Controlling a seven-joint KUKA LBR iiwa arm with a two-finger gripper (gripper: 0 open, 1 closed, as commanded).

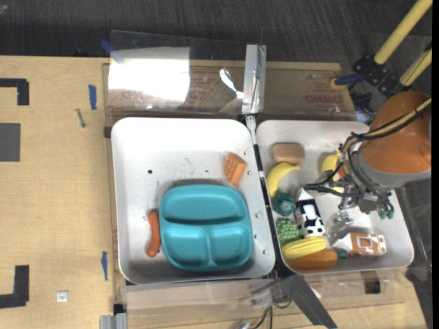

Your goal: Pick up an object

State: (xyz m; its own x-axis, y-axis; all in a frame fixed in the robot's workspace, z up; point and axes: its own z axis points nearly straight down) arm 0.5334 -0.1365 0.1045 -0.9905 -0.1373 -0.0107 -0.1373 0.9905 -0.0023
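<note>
Camera view looked down on two white bins. Landmark: the right bin [405,252], crowded with toy food, where the claw [341,219] hung low among the pieces; its opening could not be told. Just beside it lay the orange-and-white toy [363,244], a likely target. Left of that bin, a teal divided tray [206,228] filled the other bin.
</note>
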